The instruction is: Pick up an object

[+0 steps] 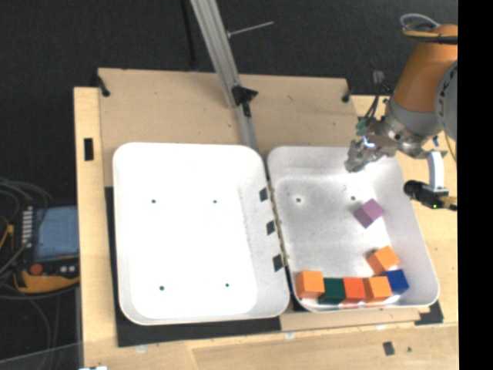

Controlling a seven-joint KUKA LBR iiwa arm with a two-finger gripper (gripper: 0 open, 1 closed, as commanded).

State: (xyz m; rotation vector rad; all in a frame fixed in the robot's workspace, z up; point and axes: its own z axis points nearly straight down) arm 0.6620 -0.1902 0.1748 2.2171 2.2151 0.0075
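Observation:
My gripper (357,159) hangs over the far edge of the right bin (323,168), at the end of the grey arm with the orange band. No object shows between its fingers. A purple block (369,213) lies alone in the bin's middle right, below the gripper and apart from it. Along the bin's near edge sit an orange block (310,283), a dark green block (333,289), an orange-red block (354,287), another orange block (377,287) and a blue block (397,280). One more orange block (384,259) rests just above them.
The left bin (192,230) stands beside the right one, with clips along their shared wall. A metal pole (223,52) slants up from behind the bins. A blue device and cables (46,241) lie off the bench's left side.

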